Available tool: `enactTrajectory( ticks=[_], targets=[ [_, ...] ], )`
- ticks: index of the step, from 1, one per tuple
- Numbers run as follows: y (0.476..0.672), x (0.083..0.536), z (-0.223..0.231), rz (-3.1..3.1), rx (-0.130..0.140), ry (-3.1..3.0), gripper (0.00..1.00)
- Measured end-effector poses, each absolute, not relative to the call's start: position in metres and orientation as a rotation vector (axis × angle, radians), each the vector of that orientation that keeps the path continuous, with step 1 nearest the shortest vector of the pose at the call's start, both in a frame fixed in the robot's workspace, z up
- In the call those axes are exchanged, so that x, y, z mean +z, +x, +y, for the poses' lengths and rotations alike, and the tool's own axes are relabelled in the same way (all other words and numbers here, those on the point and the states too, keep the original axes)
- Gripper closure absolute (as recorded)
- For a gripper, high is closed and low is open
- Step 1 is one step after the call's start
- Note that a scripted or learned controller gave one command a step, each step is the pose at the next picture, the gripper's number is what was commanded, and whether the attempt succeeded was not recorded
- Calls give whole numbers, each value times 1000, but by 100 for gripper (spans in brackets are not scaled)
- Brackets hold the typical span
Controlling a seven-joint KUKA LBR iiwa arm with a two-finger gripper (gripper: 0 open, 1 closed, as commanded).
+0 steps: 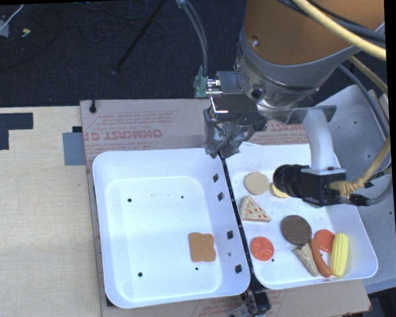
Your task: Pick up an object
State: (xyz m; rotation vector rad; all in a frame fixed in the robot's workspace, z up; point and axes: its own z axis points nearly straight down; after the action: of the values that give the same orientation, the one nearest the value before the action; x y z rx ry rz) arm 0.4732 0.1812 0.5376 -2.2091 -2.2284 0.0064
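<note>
Two shallow white bins (113, 172) sit side by side on the worktop (36, 229). The grey-and-orange arm's pincer (225, 143) hangs at the divider's upper end, top centre of frame; whether it is clenched cannot be told. A tan toast-shaped piece (202, 247) lies lower right in the left bin.

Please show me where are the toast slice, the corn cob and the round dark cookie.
toast slice (202, 247), camera view, middle of its brown top face.
corn cob (339, 254), camera view, middle of the yellow cob.
round dark cookie (296, 229), camera view, centre of its dark top face.
</note>
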Motion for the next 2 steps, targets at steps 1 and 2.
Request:
enactTrajectory(
  ticks=[1,2],
  targets=[
    [474,389,224,-2221,27,-2211,100],
    [487,537,244,-2227,-18,-2221,100]
  ],
)
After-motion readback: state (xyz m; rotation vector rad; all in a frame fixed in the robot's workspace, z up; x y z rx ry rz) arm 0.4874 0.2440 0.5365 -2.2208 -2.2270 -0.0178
